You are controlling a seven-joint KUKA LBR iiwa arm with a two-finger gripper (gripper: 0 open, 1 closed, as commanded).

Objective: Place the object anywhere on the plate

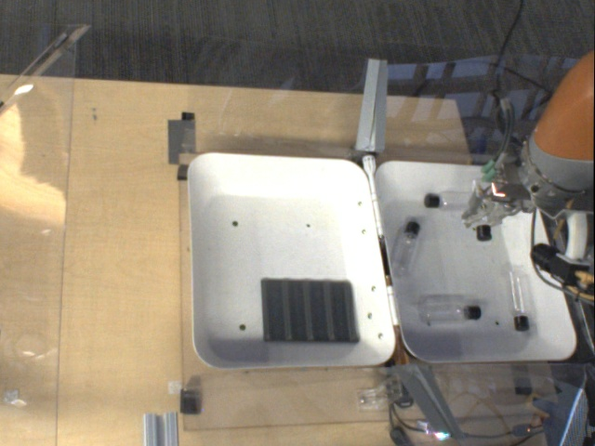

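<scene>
Tubes [448,310] loose in right bin [558,342] | tool [485,210] above them, grip state unclear

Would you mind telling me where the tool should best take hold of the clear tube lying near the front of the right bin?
I would grip the clear tube at mid-body, coming straight down from above. It lies flat on the right bin floor, long axis running left to right, black cap at its right end. Fingers closing across the narrow width, front to back, should seat best; its clear wall is faint, so aim off the cap.
</scene>
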